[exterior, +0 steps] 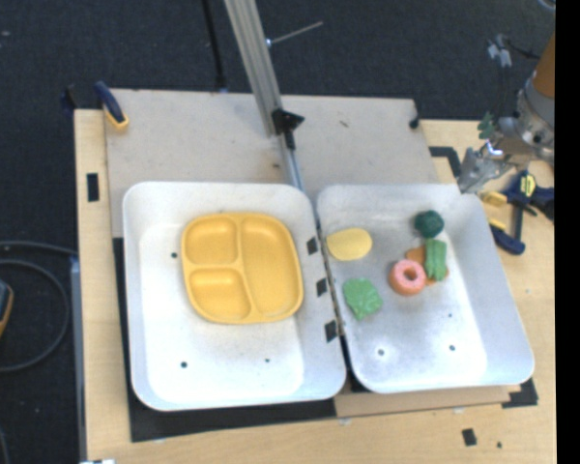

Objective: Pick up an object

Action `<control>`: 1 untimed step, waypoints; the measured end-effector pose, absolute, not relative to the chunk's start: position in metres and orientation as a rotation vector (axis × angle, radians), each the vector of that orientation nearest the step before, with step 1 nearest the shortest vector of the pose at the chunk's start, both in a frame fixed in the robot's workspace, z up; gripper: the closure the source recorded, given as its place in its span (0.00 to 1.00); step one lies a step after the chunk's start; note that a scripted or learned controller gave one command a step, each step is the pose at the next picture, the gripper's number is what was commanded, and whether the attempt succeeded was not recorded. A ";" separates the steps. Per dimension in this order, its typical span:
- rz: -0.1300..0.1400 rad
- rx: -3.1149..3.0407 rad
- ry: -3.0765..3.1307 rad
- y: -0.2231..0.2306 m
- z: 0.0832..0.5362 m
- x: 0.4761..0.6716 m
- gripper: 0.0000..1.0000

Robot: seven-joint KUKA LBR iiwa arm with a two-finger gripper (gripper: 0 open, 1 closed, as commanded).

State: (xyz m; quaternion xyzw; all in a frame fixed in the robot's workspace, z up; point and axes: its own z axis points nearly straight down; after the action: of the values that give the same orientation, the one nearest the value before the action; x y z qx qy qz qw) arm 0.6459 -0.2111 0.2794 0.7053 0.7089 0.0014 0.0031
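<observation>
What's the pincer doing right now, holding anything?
Pincer: at the right bin's far right corner, above the toys, nothing visibly in it; open or closed cannot be told.

We see a wooden desk (92, 375) carrying two shallow white bins side by side, the left bin (155, 356) and the right bin (464, 356), their inner edges touching. A slanted aluminium post (256, 56) rises behind them, and a blue-and-yellow clamp (111, 104) sits at the back left corner. Black cables (29, 298) curl on the dark floor (77, 17) at left.
</observation>
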 end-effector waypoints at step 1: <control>0.003 2.212 2.227 -0.159 0.285 0.645 1.00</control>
State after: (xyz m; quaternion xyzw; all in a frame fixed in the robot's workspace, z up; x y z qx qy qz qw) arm 0.6446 -0.1593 0.2850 0.7047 0.7095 0.0010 0.0011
